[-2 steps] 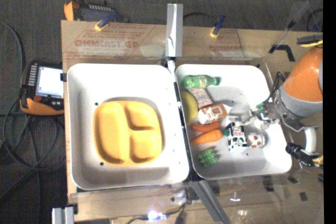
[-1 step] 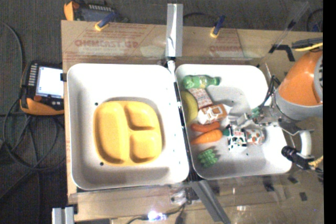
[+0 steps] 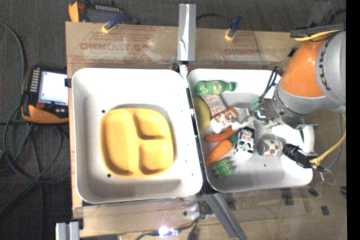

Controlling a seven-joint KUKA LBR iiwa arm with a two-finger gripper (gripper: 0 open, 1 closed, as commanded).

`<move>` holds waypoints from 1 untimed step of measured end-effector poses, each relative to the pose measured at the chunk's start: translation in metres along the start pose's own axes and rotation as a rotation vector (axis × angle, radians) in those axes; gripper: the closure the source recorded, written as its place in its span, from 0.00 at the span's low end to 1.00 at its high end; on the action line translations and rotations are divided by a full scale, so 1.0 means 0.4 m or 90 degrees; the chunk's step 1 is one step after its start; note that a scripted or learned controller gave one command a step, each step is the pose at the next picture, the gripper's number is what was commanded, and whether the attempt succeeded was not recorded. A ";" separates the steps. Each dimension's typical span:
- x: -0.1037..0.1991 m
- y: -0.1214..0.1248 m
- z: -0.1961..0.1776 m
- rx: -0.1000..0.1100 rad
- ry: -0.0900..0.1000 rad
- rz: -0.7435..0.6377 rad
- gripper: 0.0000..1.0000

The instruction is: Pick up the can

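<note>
Because the right bin is so full of small things, picking out the can could go wrong in a few ways. The can looks to be the short white thing with red marks, though it is small and a bit blurry, so I am not sure. It sits near the middle of the right bin, a little toward the bottom edge. Just beside it, on the left, is a black and white box. Two carrots lie further left, and a green bottle is up near the top edge.

The gripper hangs over the right half of this bin, above the can and a bit toward the top edge. If it comes straight down from there, I think it could land on the little cartons or the black and white box and not on the can. It could also knock the can so it rolls away, since a can is round and smooth.

The gripper is dark and partly under the orange and grey arm. I cannot tell if it is open or closed. I see nothing held in it, and it does not seem to touch the can.

The left bin holds a yellow tray.
</note>
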State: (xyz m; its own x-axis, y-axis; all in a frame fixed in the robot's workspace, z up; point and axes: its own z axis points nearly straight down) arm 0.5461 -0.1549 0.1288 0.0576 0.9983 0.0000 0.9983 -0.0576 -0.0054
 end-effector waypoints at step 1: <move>-0.028 -0.130 0.090 -0.020 0.000 0.065 0.00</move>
State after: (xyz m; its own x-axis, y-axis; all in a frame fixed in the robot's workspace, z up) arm 0.4934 -0.1630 0.0931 0.1587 0.9873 0.0014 0.9870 -0.1587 0.0262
